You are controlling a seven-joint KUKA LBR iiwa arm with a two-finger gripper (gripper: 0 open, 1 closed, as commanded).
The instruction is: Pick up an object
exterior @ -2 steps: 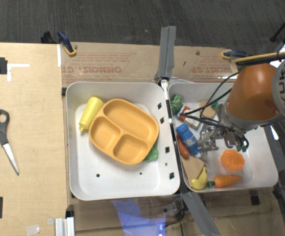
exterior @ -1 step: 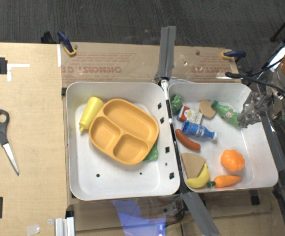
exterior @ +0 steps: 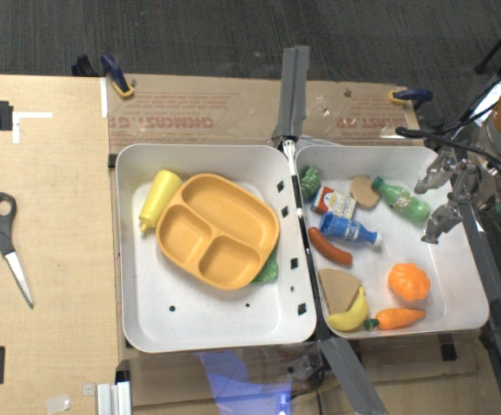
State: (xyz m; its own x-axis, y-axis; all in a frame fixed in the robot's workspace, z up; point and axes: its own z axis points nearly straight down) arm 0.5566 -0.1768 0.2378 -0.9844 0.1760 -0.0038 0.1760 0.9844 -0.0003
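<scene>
Over the right bin (exterior: 471, 314) I see my hand (exterior: 441, 204) spread open above nothing, one green bottle (exterior: 401, 199) just left, one orange fruit (exterior: 408, 283) below.

Left bin (exterior: 147, 318): divided plate (exterior: 218, 230) near centre; mustard bottle (exterior: 158, 199) against its left edge; a leafy toy vegetable (exterior: 269, 271) tucked under its right corner.

Right bin (exterior: 471, 305): toy hot dog (exterior: 331, 246) by the left wall; bottle (exterior: 349, 229) just behind it; small carton (exterior: 335, 201) behind that. Second bottle (exterior: 401, 199) toward the back right. Pumpkin (exterior: 408, 283) front right; carrot (exterior: 396, 318) before it; banana (exterior: 351, 316) at front left.

Scissors (exterior: 5, 236) lie on the bench left of both bins.

Gripper (exterior: 441, 204) sits over the right bin's right edge.
</scene>
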